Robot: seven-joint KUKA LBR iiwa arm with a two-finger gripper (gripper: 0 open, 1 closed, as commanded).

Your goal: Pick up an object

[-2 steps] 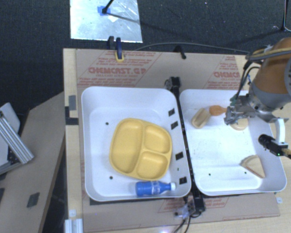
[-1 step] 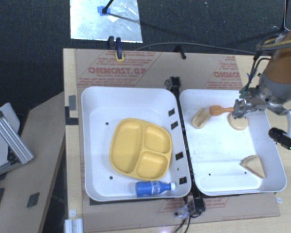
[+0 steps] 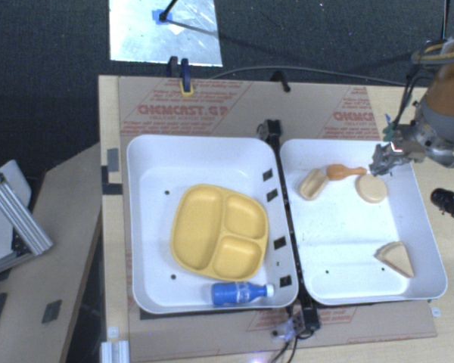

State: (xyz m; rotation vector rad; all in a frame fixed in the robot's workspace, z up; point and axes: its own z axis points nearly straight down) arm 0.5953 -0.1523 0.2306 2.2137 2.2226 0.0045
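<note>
we see the gripper (image 3: 384, 159) low over the far right part of the right bin (image 3: 420, 225), and the things nearest to it are the round beige disc (image 3: 371, 189) and the orange spoon-like piece (image 3: 343, 172). we judge that one of these two is the thing to pick up, most likely the orange piece, because its thin end points to the gripper and seems to touch it or to lie just below it. we cannot tell how far the fingers are open, and we cannot see any thing between them.

these pieces look like small toy food of plastic or wood: light, stiff, smooth and a little slippery, not fragile. for the orange piece we would take hold across the narrow handle, near the thicker end. the disc lies flat, so it needs a hold across its edge.

an oval beige piece (image 3: 312, 183) lies just beside the orange one, and a wedge-shaped piece (image 3: 396, 259) lies well apart, near the front right corner.

the arm (image 3: 445, 104) comes in from the right, with the wrist bent down and toward the bin. the left bin (image 3: 147, 203) holds a yellow divided plate (image 3: 219, 229) and a blue bottle (image 3: 240, 293).
</note>
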